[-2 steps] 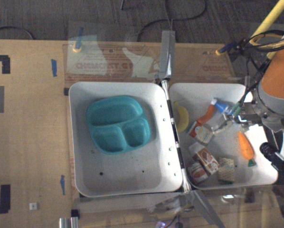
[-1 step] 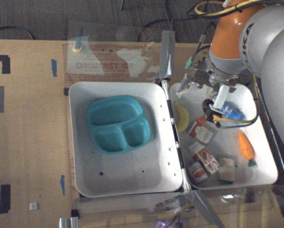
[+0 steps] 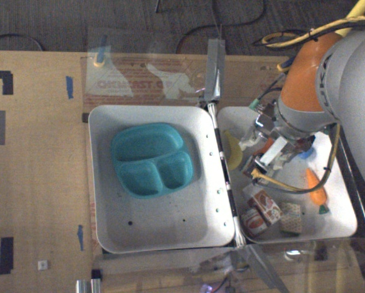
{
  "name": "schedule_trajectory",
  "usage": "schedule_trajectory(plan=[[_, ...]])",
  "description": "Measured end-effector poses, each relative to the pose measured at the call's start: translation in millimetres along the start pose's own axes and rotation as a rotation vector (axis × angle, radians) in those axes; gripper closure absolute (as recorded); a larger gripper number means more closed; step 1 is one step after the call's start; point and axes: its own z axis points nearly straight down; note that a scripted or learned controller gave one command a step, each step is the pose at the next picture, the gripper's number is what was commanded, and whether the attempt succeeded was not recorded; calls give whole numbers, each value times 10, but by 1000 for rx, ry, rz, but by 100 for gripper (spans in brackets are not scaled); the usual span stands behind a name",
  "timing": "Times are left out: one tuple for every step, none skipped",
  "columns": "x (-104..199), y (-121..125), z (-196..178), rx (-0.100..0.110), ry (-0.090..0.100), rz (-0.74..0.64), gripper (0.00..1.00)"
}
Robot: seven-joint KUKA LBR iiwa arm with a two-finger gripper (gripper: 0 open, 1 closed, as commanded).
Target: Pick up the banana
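Observation:
The banana (image 3: 232, 151) is a pale yellow shape lying against the left wall of the right bin (image 3: 347, 221), close to the divider between the bins. My gripper (image 3: 263, 151) hangs low over the middle of the right bin, just right of the banana, under the grey arm with its orange band (image 3: 307, 72). The arm and wrist hardware cover the gripper's tips. Whether it touches the banana cannot be told.
A teal divided tray (image 3: 152, 159) lies in the left bin (image 3: 170, 227). The right bin also holds an orange carrot (image 3: 317, 188), a small printed carton (image 3: 266, 205), a can (image 3: 252, 221), a brownish block (image 3: 290, 218) and a blue item (image 3: 306, 154).

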Motion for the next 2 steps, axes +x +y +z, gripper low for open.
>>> schedule_trajectory(plan=[[-1066,-210,855,-23,9,103,0],[-1100,733,932,-2,19,297,0]])
